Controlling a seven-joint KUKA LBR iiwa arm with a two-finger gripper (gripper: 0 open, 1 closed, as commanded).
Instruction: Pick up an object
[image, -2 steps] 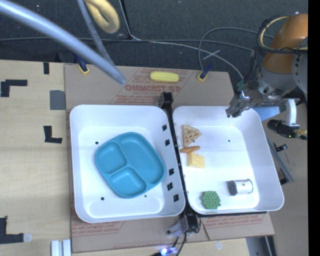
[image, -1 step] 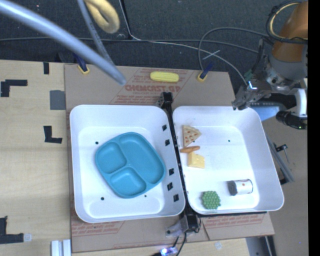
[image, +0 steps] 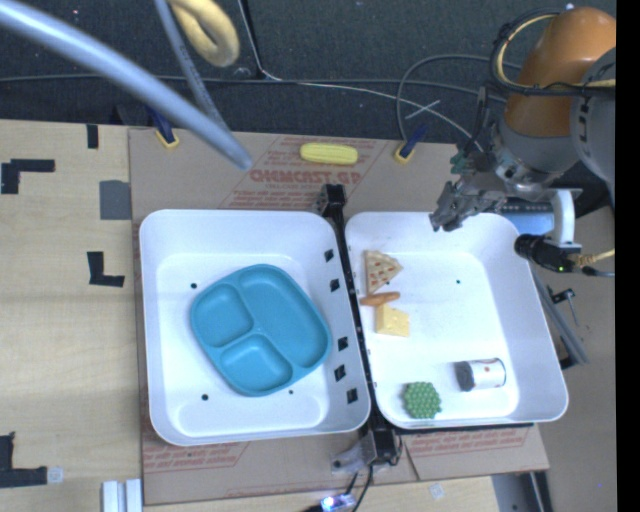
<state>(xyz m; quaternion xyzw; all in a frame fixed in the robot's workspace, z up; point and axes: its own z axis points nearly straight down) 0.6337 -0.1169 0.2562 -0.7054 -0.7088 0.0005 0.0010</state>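
White bin (image: 520, 300), can (image: 481, 375) lengthwise left-right

Arm reaching in from the two o'clock corner of the camera view.
The grey arm, with its orange band bulging above the wrist, slants down toward eight o'clock. The dark gripper (image: 447, 217) hangs at the wrist's lower end, its tips pointing toward seven o'clock, nothing visible between them.
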